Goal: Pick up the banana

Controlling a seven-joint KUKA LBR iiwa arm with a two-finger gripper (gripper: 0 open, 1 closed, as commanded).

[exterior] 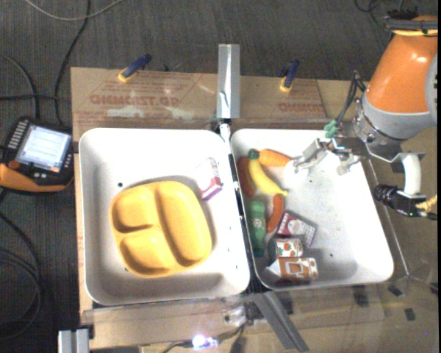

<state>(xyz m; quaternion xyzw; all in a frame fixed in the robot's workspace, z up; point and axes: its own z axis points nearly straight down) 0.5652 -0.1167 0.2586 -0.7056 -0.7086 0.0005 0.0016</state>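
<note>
The gripper (pixel 325 155) hangs over the upper part of the right bin (pixel 367 219), its two fingers spread wide with nothing between them. The banana (pixel 264 179) lies to the left of the jaws and a little below them, near but apart, against the left wall of that bin. It rests on its side, slanting from upper left to lower right. A carrot (pixel 273 157) lies just above it, between it and the jaws, and a reddish piece (pixel 244 179) sits close on its far side by the wall. Below the banana are a green bottle (pixel 258 218) and small cartons (pixel 295 228).

The banana looks like a light plastic toy: stiff, smooth, likely slippery, and not fragile. Its curved, rounded body could roll or squirt out of a pinch near either tip. The thick middle, gripped across its width, seems the best hold, though the crowded neighbours leave little room for the fingers.
</note>
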